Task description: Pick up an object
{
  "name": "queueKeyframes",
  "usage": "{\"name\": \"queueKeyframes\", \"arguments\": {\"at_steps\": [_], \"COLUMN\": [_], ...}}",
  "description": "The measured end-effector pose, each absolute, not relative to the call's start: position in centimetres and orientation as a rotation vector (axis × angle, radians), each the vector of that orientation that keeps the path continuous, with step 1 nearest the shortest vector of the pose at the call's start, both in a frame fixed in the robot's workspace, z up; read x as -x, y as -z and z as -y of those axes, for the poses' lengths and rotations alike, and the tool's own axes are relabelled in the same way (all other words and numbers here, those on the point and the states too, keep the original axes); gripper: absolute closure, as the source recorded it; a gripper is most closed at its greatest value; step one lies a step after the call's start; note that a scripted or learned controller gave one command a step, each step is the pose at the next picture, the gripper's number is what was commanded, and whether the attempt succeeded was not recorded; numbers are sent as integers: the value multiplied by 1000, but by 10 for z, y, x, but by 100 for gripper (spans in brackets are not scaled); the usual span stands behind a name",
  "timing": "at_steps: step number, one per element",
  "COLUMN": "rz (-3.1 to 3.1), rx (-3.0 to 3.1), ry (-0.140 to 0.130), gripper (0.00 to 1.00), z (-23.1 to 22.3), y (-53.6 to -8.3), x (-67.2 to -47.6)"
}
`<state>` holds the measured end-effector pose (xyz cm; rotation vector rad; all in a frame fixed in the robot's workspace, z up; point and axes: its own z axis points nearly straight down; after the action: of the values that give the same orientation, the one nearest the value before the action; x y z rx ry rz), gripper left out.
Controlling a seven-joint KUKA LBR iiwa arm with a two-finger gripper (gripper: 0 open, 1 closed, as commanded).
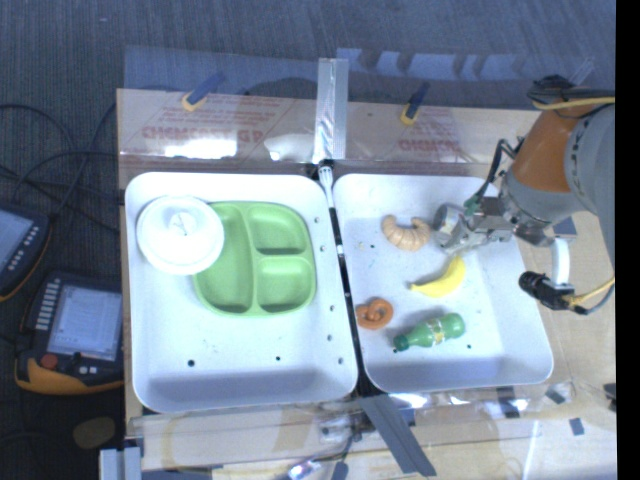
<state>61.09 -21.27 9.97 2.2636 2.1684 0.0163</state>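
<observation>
Pincer (447, 234) low between croissant (405, 232) and banana (441, 279) — seemingly empty.

I see open floor in the right bin (520, 353) at its upper left corner and lower right. The croissant (406, 232), banana (441, 279), pretzel (374, 314) and green bottle (430, 332) crowd the centre.

Glossy plastic banana (440, 279), smooth matt white bins (240, 388).
</observation>
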Motion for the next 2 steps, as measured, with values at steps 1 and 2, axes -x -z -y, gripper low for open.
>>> {"name": "queueKeyframes", "arguments": {"at_steps": [1,2], "rz": [-1930,-1931], "rx": [-2470,-2467], "ry": [4,-2], "gripper": [100,0], "z": [182,179], "y": [-90,-89], "x": [-638,-640]}}
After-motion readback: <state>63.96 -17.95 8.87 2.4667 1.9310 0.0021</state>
